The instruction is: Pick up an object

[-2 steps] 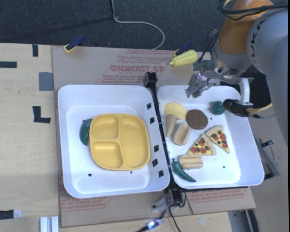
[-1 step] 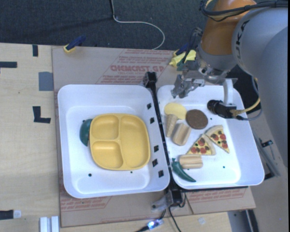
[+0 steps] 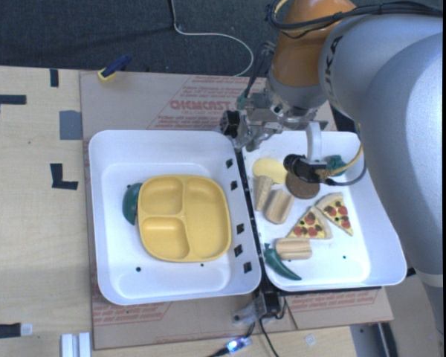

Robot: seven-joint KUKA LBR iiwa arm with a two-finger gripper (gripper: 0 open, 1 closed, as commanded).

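My gripper hangs over the back end of the divider between the two white bins, with the orange-banded wrist above it. Nothing shows held in it. Just in front of it in the right bin lie a pale yellow round piece, two tan cylinders, a dark brown cup, two pizza slices, and a bread stick on a green leaf. The left bin holds a yellow divided plate with a dark green item tucked under its left edge.
Both bins rest on a cardboard sheet. A small blue and yellow clip lies at the sheet's back left corner, and a white cable runs behind. The grey arm covers the right bin's back right part.
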